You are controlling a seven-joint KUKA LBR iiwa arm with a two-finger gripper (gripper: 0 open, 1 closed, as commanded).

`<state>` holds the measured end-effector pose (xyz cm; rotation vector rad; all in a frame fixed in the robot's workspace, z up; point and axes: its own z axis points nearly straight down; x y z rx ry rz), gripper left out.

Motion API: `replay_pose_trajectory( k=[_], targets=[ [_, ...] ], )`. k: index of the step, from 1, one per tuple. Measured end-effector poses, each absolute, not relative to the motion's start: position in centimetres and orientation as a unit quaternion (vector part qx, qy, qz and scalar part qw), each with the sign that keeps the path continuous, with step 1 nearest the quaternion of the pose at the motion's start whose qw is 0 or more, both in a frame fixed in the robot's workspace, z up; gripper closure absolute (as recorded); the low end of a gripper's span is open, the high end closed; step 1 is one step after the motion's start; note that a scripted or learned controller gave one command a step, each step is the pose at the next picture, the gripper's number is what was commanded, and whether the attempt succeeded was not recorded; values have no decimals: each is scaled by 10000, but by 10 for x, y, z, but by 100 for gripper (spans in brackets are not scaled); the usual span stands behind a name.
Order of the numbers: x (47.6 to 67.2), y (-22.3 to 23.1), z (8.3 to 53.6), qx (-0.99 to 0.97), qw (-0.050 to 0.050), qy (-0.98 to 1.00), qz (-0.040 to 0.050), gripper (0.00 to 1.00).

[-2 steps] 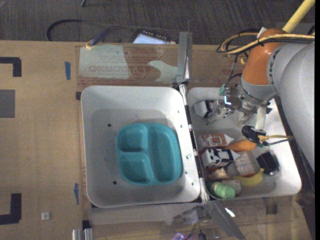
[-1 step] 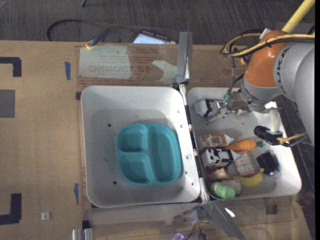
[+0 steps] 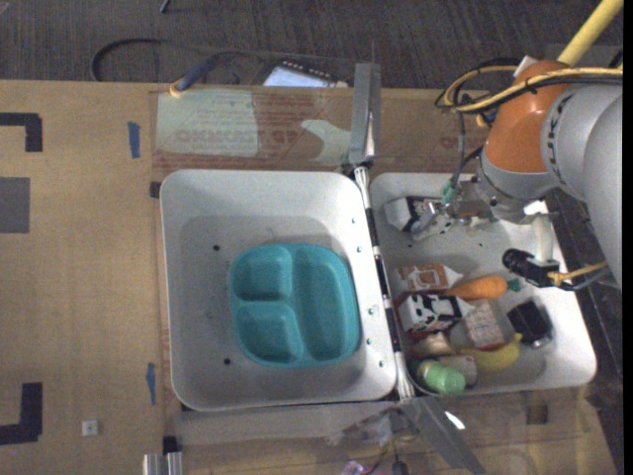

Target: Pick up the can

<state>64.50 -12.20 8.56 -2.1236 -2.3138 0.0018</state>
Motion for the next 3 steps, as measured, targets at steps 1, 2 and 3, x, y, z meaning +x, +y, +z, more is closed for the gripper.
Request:
replay_pose_trajectory(
  k=[1,2,3],
  targets=[
    [643,-127,86,-6650,4,-7468,-1,0],
    [658,-116,86,-6521,69,-7579,173,0],
    [657,-113,95,-6511,114,-7587,185,100]
  ],
)
